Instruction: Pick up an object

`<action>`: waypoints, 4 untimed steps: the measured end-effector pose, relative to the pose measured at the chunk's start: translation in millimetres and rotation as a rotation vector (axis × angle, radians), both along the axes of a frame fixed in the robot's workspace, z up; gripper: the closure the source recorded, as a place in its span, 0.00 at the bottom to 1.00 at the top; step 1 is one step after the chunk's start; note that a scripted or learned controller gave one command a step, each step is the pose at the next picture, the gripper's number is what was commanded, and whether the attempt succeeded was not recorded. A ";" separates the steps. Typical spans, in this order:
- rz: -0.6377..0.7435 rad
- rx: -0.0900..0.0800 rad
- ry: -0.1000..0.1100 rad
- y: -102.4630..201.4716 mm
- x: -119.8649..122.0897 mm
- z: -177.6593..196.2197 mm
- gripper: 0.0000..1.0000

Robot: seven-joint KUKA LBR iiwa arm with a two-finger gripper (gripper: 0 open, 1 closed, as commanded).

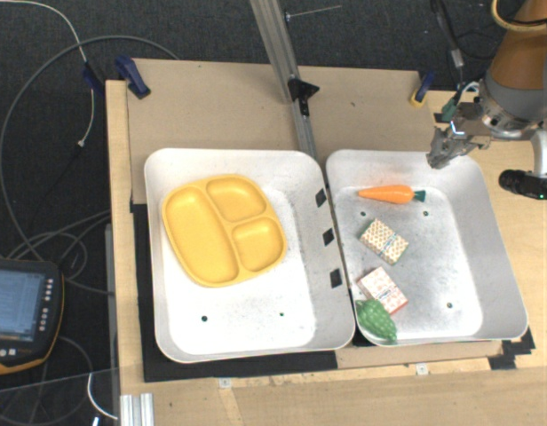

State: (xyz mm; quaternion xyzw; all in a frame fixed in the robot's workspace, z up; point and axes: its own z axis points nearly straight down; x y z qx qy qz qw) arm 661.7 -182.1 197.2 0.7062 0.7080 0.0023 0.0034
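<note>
The right bin (pixel 473 238) holds an orange toy carrot (pixel 386 194) near its far edge, lying across. Below it lies a small patterned box (pixel 384 240). Nearer the front left corner sits a red-and-white box (pixel 382 289), with a green leafy toy (pixel 376 320) touching the bin's front rim. My gripper (pixel 442 153) hangs over the far rim of the right bin, to the right of and above the carrot, with nothing seen in it. Its tip is small and dark.
The left bin (pixel 167 318) holds a yellow divided plate (pixel 224 229). A metal post (pixel 278 51) rises from behind the gap between the bins. Blue clamps (pixel 131 76) sit at the bench's far corners. A tablet (pixel 20 304) lies off the bench at the left.
</note>
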 end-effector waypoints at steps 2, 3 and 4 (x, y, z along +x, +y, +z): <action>0.003 0.004 0.011 53.1 -18.4 9.2 1.00; 0.004 0.005 0.011 111.7 -24.8 7.9 1.00; 0.004 0.005 0.010 164.3 -44.3 22.7 1.00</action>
